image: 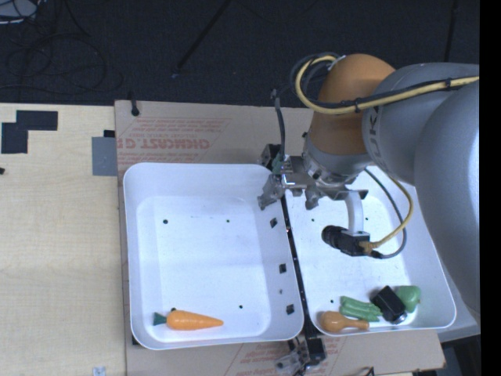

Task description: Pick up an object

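- A carrot (192,319) lies in the left bin (149,180), near its front edge.
- In the right bin (438,288), front corner (a close little cluster): pear (341,322), beans (360,309), block (389,303).
- The arm (407,131) hangs over the right bin's back.

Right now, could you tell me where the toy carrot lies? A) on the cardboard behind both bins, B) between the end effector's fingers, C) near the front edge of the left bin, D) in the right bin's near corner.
C: the toy carrot lies alone by the left bin's front edge.
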